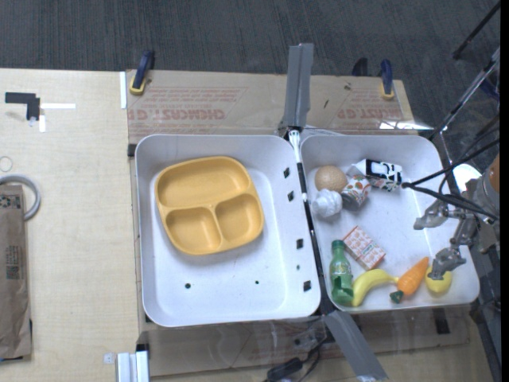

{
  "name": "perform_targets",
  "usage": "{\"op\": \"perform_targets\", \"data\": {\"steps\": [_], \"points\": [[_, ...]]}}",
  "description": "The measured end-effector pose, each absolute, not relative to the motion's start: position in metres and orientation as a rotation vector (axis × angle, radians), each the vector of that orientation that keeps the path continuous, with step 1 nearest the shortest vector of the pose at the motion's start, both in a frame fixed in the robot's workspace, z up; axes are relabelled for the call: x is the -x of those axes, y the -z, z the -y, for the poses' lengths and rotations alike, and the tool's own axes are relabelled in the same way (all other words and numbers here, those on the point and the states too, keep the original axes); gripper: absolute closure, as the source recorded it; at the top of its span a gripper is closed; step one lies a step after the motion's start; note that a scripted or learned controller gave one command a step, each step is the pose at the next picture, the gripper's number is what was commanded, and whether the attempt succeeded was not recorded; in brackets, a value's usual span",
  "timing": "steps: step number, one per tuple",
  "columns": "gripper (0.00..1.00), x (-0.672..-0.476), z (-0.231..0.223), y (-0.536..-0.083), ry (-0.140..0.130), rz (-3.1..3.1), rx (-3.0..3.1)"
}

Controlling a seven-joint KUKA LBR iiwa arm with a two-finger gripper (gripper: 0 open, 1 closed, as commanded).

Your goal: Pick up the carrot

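The claw (pixel 447 263) hangs low over the near right corner of the right bin (pixel 413 145), at the end of thin metal linkage that reaches in from the right edge. One of its fingers (pixel 450 257) shows as a small grey tip just above a yellow lemon-like piece (pixel 438 283), and whether it touches that piece is hard to say. Whether the claw is wide or narrow, I cannot tell; nothing shows between its fingers.

The carrot (pixel 410 279) lies just to the left of the claw and slightly nearer the camera, on the bin floor, tilted, its green top pointing down-left (orange body, thick end toward the claw). It is near the lemon-like piece but looks apart from the claw.

Further left of the claw, a yellow banana (pixel 367 283) curves beside the carrot's green end, and a green bottle (pixel 340 273) lies against the bin's left wall. A small pink-checked carton (pixel 364 247) sits up-left of the claw. Far up-left are a brown egg-like ball (pixel 331 178), a white crumpled thing (pixel 326 204) and a black-and-white carton (pixel 383 172).

Well left of the claw, the left bin (pixel 159 293) holds a yellow divided plate (pixel 208 204). Both bins sit on the bench (pixel 64 150).
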State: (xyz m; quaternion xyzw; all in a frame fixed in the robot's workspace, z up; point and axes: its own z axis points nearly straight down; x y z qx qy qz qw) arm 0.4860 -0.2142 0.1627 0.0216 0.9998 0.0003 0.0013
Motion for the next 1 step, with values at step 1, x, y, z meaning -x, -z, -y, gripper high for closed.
{"op": "perform_targets", "data": {"steps": [1], "points": [[0.00,-0.4785,0.2210,-0.0918,-0.001,-3.116,0.378]]}}
